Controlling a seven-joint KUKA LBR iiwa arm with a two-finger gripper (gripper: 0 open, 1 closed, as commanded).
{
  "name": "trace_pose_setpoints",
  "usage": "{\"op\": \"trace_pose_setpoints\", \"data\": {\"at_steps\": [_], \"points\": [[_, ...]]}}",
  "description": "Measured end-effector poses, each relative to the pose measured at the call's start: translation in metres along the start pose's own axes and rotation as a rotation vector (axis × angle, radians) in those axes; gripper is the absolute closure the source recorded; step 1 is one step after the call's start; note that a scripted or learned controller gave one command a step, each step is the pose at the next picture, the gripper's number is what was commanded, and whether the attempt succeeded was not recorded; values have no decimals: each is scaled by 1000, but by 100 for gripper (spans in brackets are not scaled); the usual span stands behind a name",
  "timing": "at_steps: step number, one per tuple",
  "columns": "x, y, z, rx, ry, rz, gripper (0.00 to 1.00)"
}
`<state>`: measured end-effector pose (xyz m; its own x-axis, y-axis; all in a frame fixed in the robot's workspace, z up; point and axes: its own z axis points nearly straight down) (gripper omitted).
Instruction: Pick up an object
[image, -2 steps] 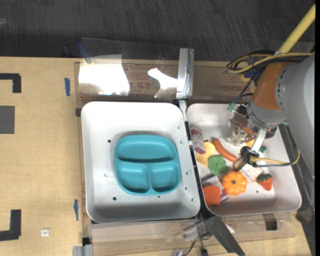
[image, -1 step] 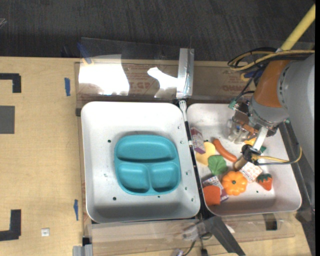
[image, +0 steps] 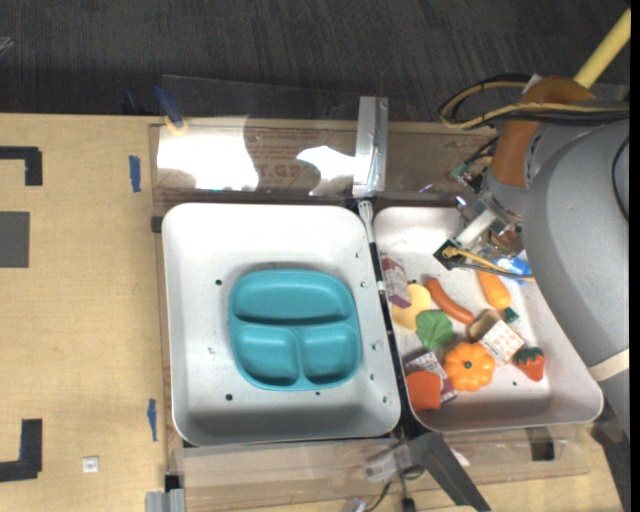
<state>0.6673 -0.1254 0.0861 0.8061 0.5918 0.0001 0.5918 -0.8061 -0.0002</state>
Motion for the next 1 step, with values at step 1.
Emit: {"op": "trace_pose_setpoints", "data": {"at_steps": [1], "points": [[-6,-19,0,2,0,318,100]]}}
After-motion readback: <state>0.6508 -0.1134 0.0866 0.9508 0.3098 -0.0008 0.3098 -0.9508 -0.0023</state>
